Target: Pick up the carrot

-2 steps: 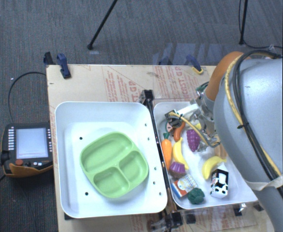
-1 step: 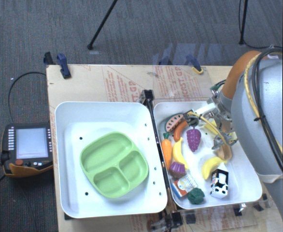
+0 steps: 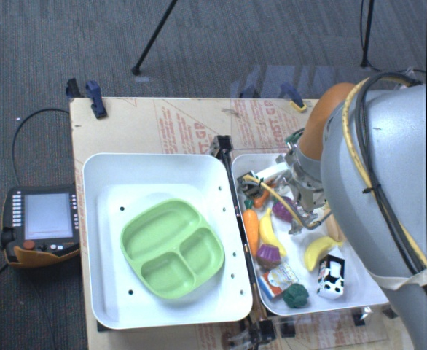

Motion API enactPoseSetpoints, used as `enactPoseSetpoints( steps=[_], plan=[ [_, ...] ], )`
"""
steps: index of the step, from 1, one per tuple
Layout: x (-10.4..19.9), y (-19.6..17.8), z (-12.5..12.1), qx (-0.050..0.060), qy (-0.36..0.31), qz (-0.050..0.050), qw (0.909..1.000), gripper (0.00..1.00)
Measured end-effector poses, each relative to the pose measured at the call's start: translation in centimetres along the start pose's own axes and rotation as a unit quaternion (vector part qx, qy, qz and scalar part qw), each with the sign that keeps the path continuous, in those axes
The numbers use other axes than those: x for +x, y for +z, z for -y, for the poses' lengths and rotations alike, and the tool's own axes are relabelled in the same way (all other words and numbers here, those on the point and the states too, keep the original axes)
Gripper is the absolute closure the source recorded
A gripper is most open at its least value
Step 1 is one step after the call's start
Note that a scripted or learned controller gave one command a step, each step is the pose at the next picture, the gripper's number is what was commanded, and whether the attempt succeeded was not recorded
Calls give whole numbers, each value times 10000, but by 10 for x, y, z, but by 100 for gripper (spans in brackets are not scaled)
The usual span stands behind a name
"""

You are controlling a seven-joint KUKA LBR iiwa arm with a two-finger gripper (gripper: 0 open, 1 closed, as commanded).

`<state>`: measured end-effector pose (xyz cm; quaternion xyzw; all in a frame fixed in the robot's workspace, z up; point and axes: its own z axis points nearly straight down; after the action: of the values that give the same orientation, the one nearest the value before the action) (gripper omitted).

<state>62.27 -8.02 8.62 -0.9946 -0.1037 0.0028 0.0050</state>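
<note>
1. Camera view: the carrot point(image 3: 251, 229) lies untouched along the right bin's point(image 3: 359, 283) left wall, beside a banana point(image 3: 269, 233). The jaws point(image 3: 302, 217) hang nearby over a purple toy point(image 3: 283, 211); whether they are parted cannot be told. The pick remains undone.

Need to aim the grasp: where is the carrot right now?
The carrot lies in the right bin, along its left wall, just left of the banana.
</note>
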Motion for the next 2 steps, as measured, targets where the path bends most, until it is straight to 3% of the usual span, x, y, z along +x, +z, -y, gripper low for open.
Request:
enactPoseSetpoints(
  steps=[1,2],
  plan=[
    [-84,1,-1,-7,-424,29,9991,0],
    [-21,0,7,-18,-242,-4,9997,0]
  ],
)
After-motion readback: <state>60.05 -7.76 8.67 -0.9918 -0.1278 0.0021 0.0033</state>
